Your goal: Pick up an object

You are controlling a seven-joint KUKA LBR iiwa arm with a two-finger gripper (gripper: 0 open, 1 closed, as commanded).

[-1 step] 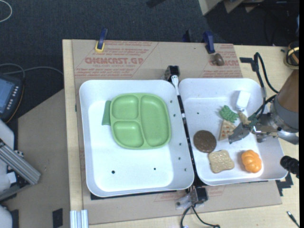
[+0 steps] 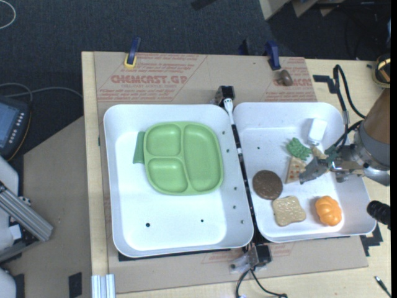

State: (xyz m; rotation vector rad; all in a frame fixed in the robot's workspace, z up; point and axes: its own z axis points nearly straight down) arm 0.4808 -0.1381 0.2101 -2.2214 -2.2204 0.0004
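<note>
Bench front: plywood bench (image 2: 186, 272) edge lies nearest the lens, with a cable below the bins.
Left bin: left bin (image 2: 124, 228) holds a green plate (image 2: 184, 158) with three compartments, upright, toward the bin's far half.
Divider: the two bins touch along their inner walls, just right of the plate.
Right bin: right bin (image 2: 267, 120) holds the loose items, all candidates for the pick.
Disc: brown disc (image 2: 267, 184) lies flat near the inner wall.
Toast: tan toast (image 2: 288, 210) sits just beside the disc, nearer the lens.
Wedge: yellow wedge (image 2: 295, 168) lies below a green sprig (image 2: 298, 147), the two touching or nearly so.
Gripper: gripper (image 2: 312, 170) sits low just right of the wedge; its dark fingers appear slightly spread, though the view is too coarse to be sure, and nothing is visible between them.
Orange: orange piece (image 2: 327, 210) lies near the front wall, apart from the gripper.
Bottle: white bottle (image 2: 316, 130) lies at the far side.
Risk: closing here may pinch air or nudge the wedge into the sprig, since the fingertips stand beside the wedge rather than astride it.
</note>
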